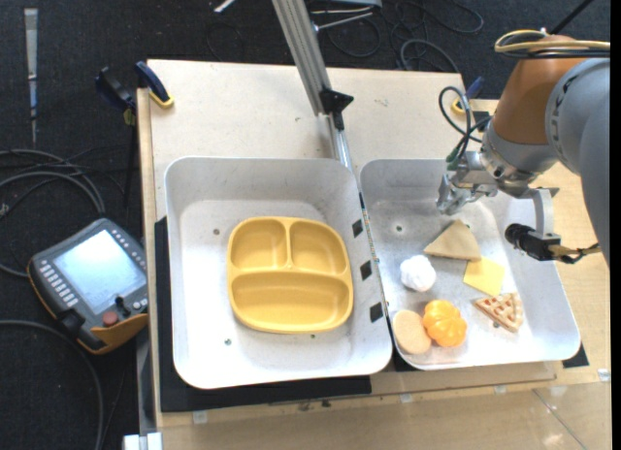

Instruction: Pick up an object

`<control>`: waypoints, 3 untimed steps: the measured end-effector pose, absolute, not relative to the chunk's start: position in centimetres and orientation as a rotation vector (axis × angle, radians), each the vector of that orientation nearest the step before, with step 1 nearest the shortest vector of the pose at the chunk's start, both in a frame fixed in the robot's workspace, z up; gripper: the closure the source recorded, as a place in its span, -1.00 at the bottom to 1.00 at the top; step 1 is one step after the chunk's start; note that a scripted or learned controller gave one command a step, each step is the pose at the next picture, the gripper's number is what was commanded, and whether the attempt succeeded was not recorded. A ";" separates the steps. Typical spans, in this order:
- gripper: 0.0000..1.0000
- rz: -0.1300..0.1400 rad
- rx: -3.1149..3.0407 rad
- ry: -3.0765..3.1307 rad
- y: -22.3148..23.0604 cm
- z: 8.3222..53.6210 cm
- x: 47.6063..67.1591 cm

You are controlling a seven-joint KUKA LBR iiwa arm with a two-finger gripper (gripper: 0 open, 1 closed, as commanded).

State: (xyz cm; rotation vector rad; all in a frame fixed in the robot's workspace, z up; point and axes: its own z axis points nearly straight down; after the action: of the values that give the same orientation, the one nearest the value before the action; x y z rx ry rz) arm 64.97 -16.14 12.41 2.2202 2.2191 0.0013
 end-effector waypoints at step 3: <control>1.00 0.002 2.215 2.230 -10.9 22.6 61.9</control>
State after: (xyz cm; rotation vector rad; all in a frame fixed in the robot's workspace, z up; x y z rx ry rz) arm 61.88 -10.94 22.55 2.2146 2.2304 0.0020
